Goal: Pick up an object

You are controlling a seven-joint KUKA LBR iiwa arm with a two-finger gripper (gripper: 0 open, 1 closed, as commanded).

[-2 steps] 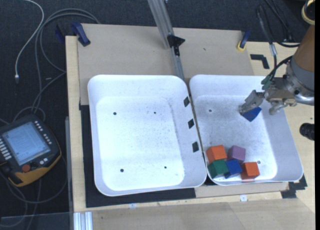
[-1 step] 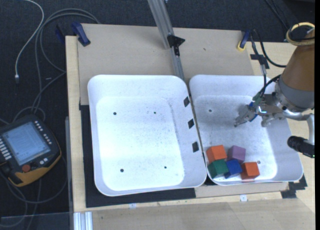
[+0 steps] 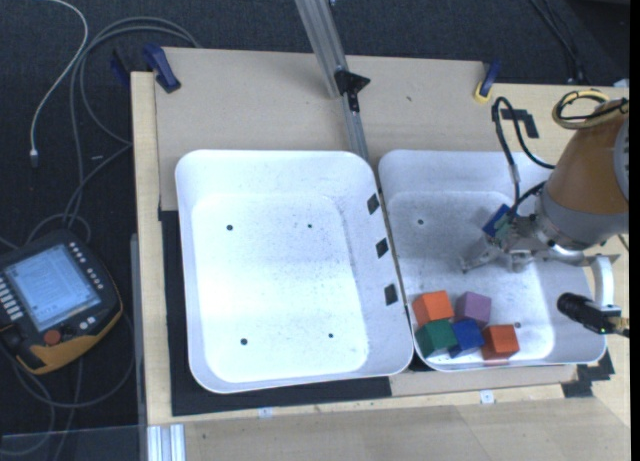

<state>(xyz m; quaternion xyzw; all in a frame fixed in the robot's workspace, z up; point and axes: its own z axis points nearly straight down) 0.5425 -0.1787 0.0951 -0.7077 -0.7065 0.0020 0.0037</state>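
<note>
Blocks clustered in near corner of right bin [image 3: 440, 174], against front wall: orange block [image 3: 433, 306] at left, purple block [image 3: 475, 305] just right of it, green block [image 3: 435, 336] in front of orange, blue block [image 3: 465, 335] beside green and touching it, second orange block [image 3: 501, 341] at far right of group. All five packed tight, touching or nearly so, resting on bin floor. Claw [image 3: 478, 261] above bin floor, behind cluster, apart from every block; tips pointing left toward bin middle, low over the white surface. Nothing between fingers. Open or closed: cannot tell from this angle. Blue fitting [image 3: 497, 219] on wrist just behind claw, black cable [image 3: 509, 139] looping up from it. Grey arm [image 3: 590, 184] with orange band entering from right, over right bin's far-right side. Left bin [image 3: 205, 174] alongside, white with a few dark dots on floor, black clips [image 3: 381, 246] along shared edge between bins. Both bins on pale wooden worktop [image 3: 250, 74], dark mat under them. Aluminium rail [image 3: 320, 24] running diagonally from top down to the gap between bins. Blue clamps [image 3: 160, 67] at worktop's back corners. Teach pendant [image 3: 55, 299] on dark floor at left, grey cables [image 3: 100, 59] trailing from it.
</note>
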